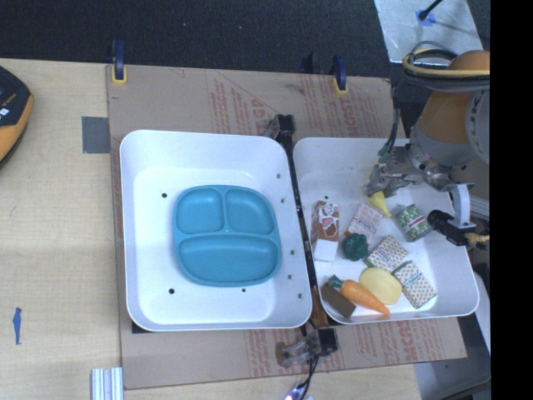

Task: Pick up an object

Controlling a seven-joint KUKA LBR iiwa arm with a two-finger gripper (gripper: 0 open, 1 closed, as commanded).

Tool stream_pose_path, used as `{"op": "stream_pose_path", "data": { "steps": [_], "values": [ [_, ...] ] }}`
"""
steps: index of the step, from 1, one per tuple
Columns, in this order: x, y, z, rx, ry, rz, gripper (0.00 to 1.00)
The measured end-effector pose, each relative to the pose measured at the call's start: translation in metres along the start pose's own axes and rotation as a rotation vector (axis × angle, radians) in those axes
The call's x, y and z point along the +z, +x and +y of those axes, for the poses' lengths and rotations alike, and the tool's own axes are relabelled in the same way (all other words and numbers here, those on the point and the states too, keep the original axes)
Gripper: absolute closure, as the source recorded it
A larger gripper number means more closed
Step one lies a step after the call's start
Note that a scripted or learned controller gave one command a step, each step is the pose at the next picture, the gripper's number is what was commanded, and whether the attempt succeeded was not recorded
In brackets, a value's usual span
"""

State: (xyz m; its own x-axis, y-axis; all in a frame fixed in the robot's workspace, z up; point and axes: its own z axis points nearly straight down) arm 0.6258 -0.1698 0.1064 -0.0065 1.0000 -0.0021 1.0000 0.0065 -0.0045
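a: what is cut off or hidden?
b: the yellow item [380,203] is partly covered by the gripper [390,183]; the arm [450,115] is clipped at the right.
a: and the packets' print?
b: too small to be read.

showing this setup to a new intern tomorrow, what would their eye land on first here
Most likely the blue divided plate, lying alone in the middle of the left bin. Next, the cluster of small toy foods in the right bin, with an orange carrot and a yellow lemon-like piece near its front edge. Then the grey arm with its orange band at the right, its gripper down at the bin's far side, right by a small yellow item.
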Motion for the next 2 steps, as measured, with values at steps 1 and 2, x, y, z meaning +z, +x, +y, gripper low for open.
{"op": "stream_pose_path", "data": {
  "steps": [1,2],
  "values": [
    [-0.031,0.055,0.001,-0.004,-0.004,0.002,1.0],
    [-0.089,0.113,-0.041,-0.004,-0.001,0.004,1.0]
  ]
}}
